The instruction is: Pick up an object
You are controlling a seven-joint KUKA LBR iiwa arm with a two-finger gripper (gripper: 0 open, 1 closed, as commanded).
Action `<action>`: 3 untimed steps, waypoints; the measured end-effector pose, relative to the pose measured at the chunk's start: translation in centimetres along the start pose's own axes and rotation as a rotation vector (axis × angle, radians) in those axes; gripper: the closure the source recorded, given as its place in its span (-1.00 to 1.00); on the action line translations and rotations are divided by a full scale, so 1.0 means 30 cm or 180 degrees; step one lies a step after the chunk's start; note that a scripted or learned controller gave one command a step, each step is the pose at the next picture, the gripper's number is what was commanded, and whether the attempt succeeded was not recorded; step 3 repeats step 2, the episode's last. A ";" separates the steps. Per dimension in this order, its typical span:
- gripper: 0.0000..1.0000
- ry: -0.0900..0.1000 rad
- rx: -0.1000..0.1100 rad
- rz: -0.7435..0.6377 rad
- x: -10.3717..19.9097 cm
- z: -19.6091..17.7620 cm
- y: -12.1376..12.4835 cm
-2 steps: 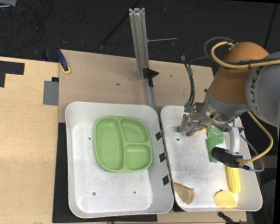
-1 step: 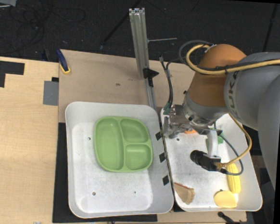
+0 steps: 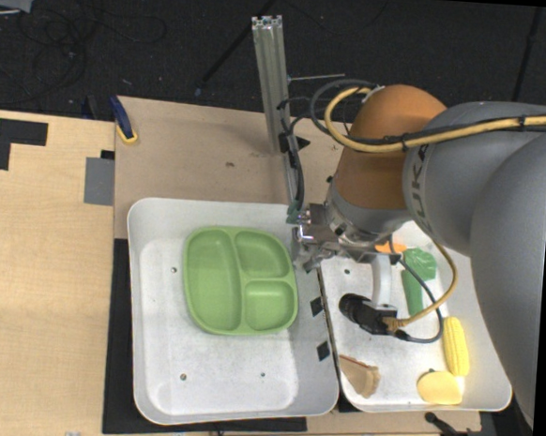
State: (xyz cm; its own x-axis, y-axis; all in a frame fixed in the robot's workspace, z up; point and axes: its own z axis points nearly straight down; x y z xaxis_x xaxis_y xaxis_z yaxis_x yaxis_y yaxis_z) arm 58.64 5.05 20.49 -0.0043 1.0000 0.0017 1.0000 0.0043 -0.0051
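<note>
Pale green divided plate (image 3: 241,282), white bins (image 3: 157,250), yellow corn cob (image 3: 455,345), green-handled tool (image 3: 415,274), brown wedge (image 3: 362,375), grey-and-orange arm (image 3: 391,146).

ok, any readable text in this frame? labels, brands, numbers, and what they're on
None readable.
Green divided plate in the left bin: plain, no print.
Green-handled tool, corn cob, yellow piece and brown piece in the right bin: no lettering visible.
Arm's orange band and grey casing: no marking visible.
Gripper: too small and cluttered to tell if any label is there.
</note>
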 end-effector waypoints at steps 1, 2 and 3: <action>1.00 -0.0005 -0.0011 -0.0001 0.177 -0.052 -0.014; -1.00 -0.0006 -0.0006 0.0006 0.173 -0.050 -0.015; -1.00 -0.0006 -0.0006 0.0006 0.173 -0.050 -0.015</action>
